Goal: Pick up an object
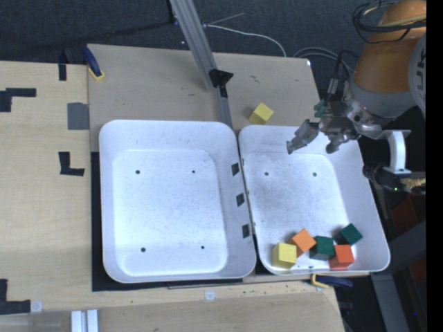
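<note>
A: While my arm (387,68) hangs over the far end of the right bin (374,213), how far along am I?

B: Barely begun, I judge. My gripper (317,140) has its fingers spread apart with nothing between them.

A: And the objects?

B: Clustered at the near end, well apart from the gripper: yellow block (284,254), orange block (304,240), green block (350,234). One yellow cube (261,113) lies outside on the bench. Reach, descent and grasp all remain.

A tan wooden bench (41,151) is filling the frame's left and centre, bearing black tape marks (66,163). Dark blue carpet (104,9) is showing along the top, with a grey metal pole (197,37) slanting down across it.
</note>
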You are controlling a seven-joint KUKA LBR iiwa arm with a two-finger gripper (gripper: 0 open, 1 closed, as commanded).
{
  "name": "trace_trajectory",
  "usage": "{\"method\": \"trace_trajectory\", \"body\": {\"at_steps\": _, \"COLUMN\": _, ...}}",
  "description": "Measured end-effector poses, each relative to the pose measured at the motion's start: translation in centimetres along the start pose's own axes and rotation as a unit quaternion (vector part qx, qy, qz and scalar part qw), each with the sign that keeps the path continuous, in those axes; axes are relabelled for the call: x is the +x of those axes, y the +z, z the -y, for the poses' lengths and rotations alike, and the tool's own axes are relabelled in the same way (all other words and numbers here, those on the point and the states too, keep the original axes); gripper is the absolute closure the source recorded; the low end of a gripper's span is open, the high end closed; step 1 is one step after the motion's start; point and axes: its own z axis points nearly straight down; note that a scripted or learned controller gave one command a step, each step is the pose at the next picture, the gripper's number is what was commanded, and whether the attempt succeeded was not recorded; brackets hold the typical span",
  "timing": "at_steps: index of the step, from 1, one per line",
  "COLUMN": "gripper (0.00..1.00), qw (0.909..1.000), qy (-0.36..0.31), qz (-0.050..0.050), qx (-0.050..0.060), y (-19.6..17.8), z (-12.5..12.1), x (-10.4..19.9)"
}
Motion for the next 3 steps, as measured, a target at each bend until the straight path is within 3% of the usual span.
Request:
{"method": "trace_trajectory", "body": {"at_steps": 1, "gripper": 0.00, "qw": 1.0000, "qy": 0.002, "qz": -0.001, "qx": 0.005, "y": 4.9, "z": 8.1, "x": -0.1}}
{"method": "trace_trajectory", "body": {"at_steps": 2, "gripper": 0.00, "qw": 1.0000, "qy": -0.001, "qz": 0.000, "qx": -0.001, "y": 6.5, "z": 1.1, "x": -0.6}}
{"method": "trace_trajectory", "body": {"at_steps": 3, "gripper": 0.00, "qw": 1.0000, "qy": -0.001, "qz": 0.000, "qx": 0.003, "y": 16.6, "z": -2.3, "x": -0.1}}
